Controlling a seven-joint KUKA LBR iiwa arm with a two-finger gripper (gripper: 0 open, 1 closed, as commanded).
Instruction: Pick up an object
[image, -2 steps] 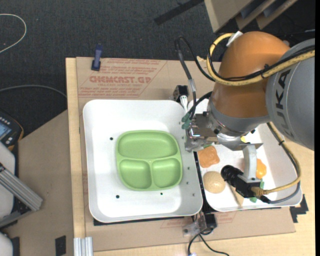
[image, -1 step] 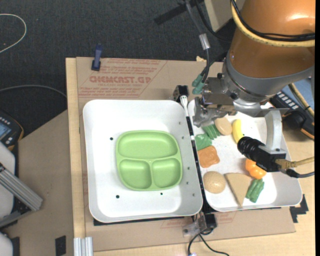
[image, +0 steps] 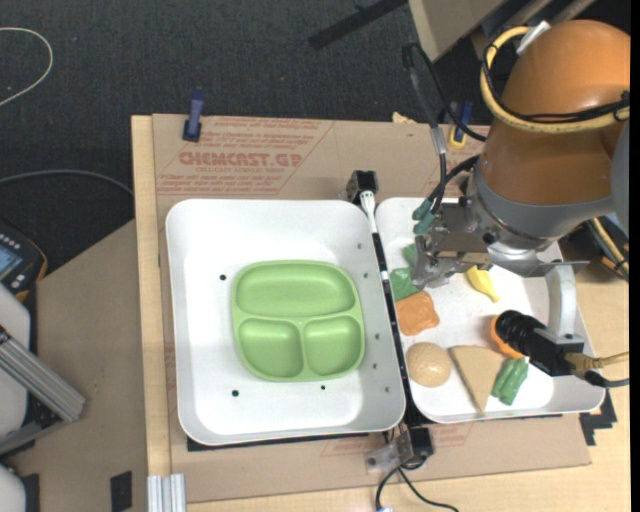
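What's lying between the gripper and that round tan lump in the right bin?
An orange chunk lies between the gripper and the tan lump, as the camera view shows.

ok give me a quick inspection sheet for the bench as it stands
surface: cardboard sheet bearing a left bin and a right bin, both white.
job's things: right bin holds an orange piece, tan round piece, tan wedge, green piece and yellow piece; left bin holds a green divided plate.
clutter: blue clip at the cardboard's far edge.
grippers: pincer low in the right bin, near the orange piece; hold cannot be told.
cables: white loop on the floor; thin cable at the near edge.
surroundings: dark floor; metal rail lower left.
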